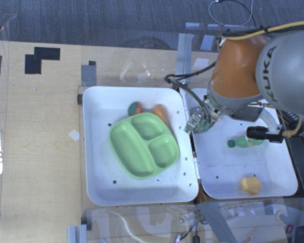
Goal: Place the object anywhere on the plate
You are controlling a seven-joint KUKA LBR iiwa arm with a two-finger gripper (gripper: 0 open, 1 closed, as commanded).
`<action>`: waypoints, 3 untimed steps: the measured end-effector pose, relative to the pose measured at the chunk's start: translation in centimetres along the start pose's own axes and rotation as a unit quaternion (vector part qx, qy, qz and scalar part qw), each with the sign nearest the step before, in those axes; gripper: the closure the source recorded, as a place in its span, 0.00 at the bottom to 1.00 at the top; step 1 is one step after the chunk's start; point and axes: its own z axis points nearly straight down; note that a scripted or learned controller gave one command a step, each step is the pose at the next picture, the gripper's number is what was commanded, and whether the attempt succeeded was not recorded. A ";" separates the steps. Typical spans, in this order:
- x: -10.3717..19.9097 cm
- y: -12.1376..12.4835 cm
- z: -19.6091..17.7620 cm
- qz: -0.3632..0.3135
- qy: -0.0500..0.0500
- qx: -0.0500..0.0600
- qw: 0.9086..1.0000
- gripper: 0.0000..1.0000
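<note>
Candidate objects noted: green item (244, 143) and yellow lump (251, 185) lying loose in right bin (283, 186), right of gripper (200, 121); orange piece (161, 113) just left of it, beside green plate (142, 148), not on it. Grip state: cannot tell. Judged still at pick step. Next: descent squarely onto one object.

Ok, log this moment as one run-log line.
gripper: over the seam between bins, fingers unclear | plate: left bin, no object on it | green object, yellow object: right bin | place: not done
</note>
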 end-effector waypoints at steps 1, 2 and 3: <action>6.0 -2.9 0.4 -0.176 0.001 0.000 0.984 1.00; 6.0 -5.8 0.4 -0.180 0.000 0.000 0.984 1.00; 3.1 -8.4 0.4 -0.167 -0.001 0.000 0.986 1.00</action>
